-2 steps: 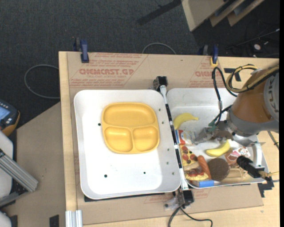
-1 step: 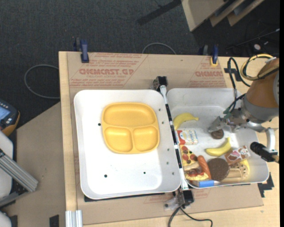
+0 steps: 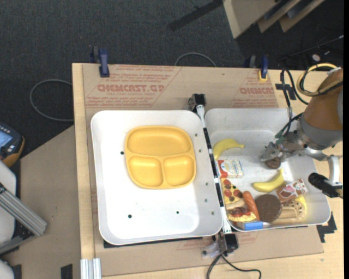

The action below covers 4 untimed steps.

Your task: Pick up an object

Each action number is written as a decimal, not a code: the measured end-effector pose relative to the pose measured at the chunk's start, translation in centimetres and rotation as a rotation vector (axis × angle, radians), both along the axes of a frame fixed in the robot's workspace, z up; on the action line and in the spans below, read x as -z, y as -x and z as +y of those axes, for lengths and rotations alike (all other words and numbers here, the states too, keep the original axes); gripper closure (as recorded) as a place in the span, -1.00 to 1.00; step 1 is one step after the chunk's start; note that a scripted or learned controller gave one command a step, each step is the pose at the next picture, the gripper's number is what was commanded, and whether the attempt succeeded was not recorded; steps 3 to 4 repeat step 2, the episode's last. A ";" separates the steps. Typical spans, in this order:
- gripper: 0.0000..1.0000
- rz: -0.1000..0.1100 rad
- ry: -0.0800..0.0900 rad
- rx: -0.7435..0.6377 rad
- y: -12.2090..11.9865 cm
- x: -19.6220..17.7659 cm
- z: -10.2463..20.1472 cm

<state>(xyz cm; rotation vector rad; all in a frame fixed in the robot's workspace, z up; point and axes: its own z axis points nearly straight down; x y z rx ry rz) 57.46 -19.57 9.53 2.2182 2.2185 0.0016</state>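
Dark grey carpeted floor [image 3: 65, 32] around a pale board table [image 3: 163, 82] printed with red lettering, blue clamps [image 3: 102, 59] at its far edge, thin cable [image 3: 49, 101] looped on the floor, pale wooden furniture [image 3: 262, 16] beyond the far right corner

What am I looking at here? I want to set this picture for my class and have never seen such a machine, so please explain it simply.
This is one picture from a camera fixed above a bench, looking down at a slant. The grey and orange shape at the right is a robot arm; its gripper reaches down into the right bin. Whether it holds anything cannot be told from here. Two shallow white bins sit side by side. The left bin holds a yellow divided plate. The right bin holds toy food: two bananas, a pizza slice, a carrot, a brown round cookie and a small packet.
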 end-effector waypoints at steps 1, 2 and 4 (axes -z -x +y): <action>1.00 -0.001 -0.002 -0.007 -5.1 1.1 5.7; 1.00 -0.008 -0.003 -0.008 -5.8 -9.7 12.7; 1.00 -0.008 -0.003 -0.008 -5.8 -9.7 12.7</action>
